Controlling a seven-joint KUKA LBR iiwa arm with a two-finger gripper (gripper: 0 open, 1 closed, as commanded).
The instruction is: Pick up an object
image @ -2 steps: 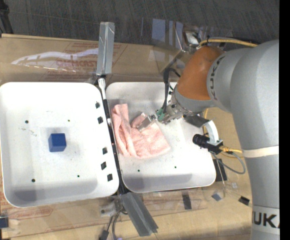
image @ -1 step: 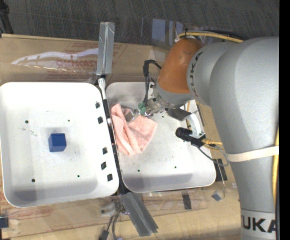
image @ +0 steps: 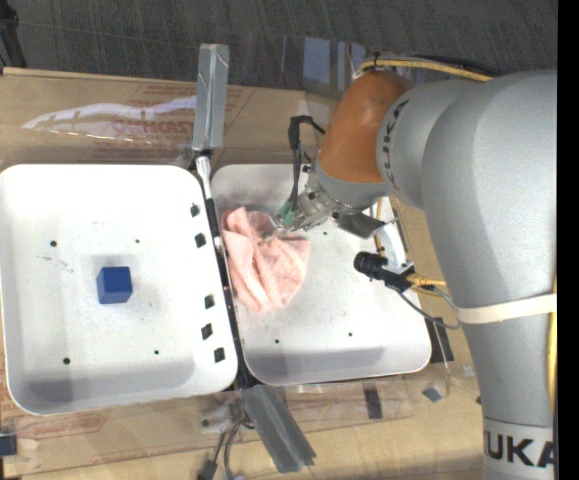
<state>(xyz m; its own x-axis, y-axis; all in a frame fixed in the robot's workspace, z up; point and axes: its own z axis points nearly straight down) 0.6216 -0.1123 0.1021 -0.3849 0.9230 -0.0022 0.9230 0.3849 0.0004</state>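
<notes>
A small blue cube sits on the floor of the left shallow white bin; in the right white bin, a crumpled pink cloth lies near the dividing wall; the grey arm's gripper is down at the cloth's upper edge, touching it; its opening cannot be told.

Bulky grey arm, orange wrist band, yellow cable, black "UKA" lettering.
</notes>
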